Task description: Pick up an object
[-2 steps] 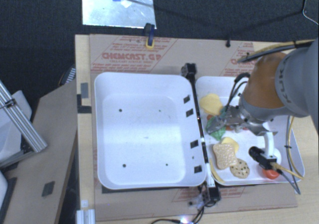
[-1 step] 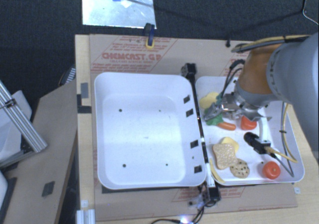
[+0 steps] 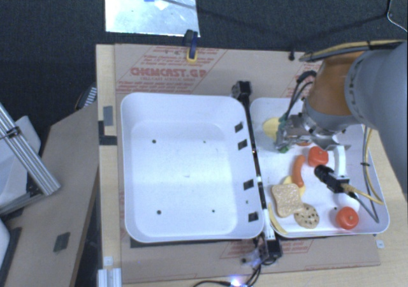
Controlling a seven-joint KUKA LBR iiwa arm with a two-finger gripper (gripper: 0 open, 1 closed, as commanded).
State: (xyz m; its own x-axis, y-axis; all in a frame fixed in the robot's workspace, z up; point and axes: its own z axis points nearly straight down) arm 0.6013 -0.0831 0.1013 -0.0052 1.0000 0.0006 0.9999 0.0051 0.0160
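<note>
two white bins are set side by side on a printed cardboard sheet that lies on the desk. the left bin is seen with its bare floor, and black clips are fixed along the wall shared with the right bin. the arm is reached in from the right, and the gripper is lowered into the far part of the right bin, just beside a yellow fruit that lies near the shared wall; whether the two are touching cannot be told, and whether the gripper is open or closed cannot be told either. nothing is seen to be held. a red piece is found just to the right of the gripper, and a sausage is laid below it, tilted. nearer the front rim, a toast is placed with a cookie touching its lower right corner, and a tomato is set apart from them at the right.
</note>
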